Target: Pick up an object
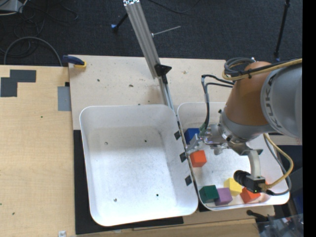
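Observation:
My gripper [200, 144] reaches into the right bin [279, 197] near its left wall, below the grey and orange wrist. An orange cube [198, 158] sits right at the gripper's tip, touching or almost touching it. A blue block [191, 134] lies just behind the gripper, against the bin's left wall. Along the bin's front edge lie a green block [208, 193], a purple block [223, 196], a yellow block [234, 185] and an orange-red block [249, 195].
The left bin [98, 132] stands beside the right one, and black clips [183, 156] sit on the divide between them. A slanted aluminium rail [145, 38] rises from behind the bins. Cables loop around the wrist on the right.

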You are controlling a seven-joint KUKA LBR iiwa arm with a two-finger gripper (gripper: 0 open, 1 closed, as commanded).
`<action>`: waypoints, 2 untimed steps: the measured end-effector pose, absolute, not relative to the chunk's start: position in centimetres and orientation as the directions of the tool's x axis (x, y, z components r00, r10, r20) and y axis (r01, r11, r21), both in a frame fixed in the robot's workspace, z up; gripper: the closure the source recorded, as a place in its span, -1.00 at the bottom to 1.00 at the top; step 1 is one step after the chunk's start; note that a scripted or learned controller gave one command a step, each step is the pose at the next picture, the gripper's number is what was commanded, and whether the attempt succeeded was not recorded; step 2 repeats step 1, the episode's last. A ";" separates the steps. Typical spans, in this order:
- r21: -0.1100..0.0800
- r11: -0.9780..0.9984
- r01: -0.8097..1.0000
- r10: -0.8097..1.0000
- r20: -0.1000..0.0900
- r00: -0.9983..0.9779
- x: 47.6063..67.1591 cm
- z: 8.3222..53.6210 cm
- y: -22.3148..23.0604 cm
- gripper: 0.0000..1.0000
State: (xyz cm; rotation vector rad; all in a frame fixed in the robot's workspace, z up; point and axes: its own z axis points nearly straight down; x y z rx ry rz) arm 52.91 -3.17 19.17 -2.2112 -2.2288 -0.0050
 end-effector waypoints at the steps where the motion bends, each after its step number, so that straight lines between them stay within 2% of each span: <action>1: -0.007 0.002 1.000 1.000 0.002 -0.002 49.0 19.0 -0.5 -1.00; 2: -0.007 0.002 1.000 1.000 0.002 -0.002 49.0 19.0 -0.5 -1.00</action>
